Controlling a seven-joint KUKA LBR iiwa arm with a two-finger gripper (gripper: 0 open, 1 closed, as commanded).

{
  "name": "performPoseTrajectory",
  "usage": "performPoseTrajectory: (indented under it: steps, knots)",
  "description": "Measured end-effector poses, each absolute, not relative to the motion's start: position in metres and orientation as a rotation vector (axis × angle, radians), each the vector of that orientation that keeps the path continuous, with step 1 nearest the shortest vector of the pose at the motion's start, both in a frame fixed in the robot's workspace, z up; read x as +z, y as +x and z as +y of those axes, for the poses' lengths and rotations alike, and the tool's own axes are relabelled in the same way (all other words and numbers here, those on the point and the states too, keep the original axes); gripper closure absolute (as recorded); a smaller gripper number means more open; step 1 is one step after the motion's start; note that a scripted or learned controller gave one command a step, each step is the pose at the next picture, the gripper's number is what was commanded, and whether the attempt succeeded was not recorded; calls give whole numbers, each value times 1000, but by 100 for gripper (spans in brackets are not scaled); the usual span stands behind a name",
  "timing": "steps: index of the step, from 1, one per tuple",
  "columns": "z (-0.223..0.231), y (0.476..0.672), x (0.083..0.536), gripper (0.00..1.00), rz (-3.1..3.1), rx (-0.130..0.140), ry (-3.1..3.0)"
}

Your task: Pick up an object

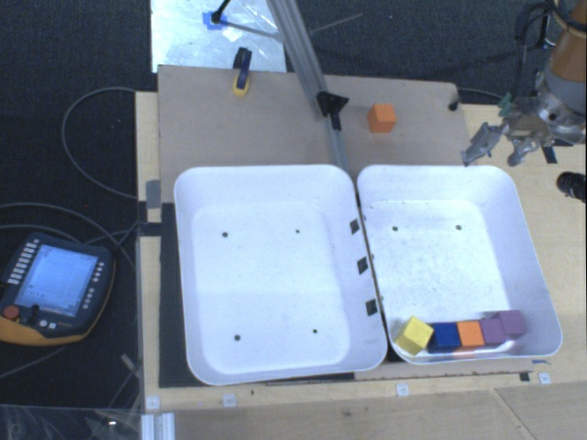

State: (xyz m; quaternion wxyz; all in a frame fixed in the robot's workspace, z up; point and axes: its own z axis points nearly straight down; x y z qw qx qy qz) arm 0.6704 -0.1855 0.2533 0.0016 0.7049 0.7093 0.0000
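Lying on the dark floor at the far left, a handheld control pendant point(53, 289) with an orange rim and a lit screen has its lower edge in shadow, and thin cables point(87, 122) loop from it toward the bench. The left bin point(197, 186) sits on the brown bench top point(275, 117), its white floor bare apart from four small dark dots, so it offers wide open room. Behind it a small blue and yellow clamp point(241, 70) stands near the bench's rear edge, and a grey pole point(298, 39) slants down from the top of the view, its upper end cut off. An orange cube point(382, 117) rests on the bench top behind the right bin point(500, 186), apart from its rim. That bin touches the left one along a seam marked by dark clips. Its floor is mostly free; five small blocks crowd the near right corner in a row against the wall: a yellow block point(415, 335), a blue block point(446, 336), an orange block point(470, 334), and two purple blocks point(504, 325), hard to separate. The gripper point(499, 148) hangs over the bin's far right rim with its two fingers spread apart and nothing between them; the arm point(564, 71) is cut off by the right edge
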Motion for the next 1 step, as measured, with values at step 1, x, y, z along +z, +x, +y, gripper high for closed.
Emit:
performPoseTrajectory:
  steps: [1]
  knots:
    - [-209,625,86,0,2224,-5,2224]
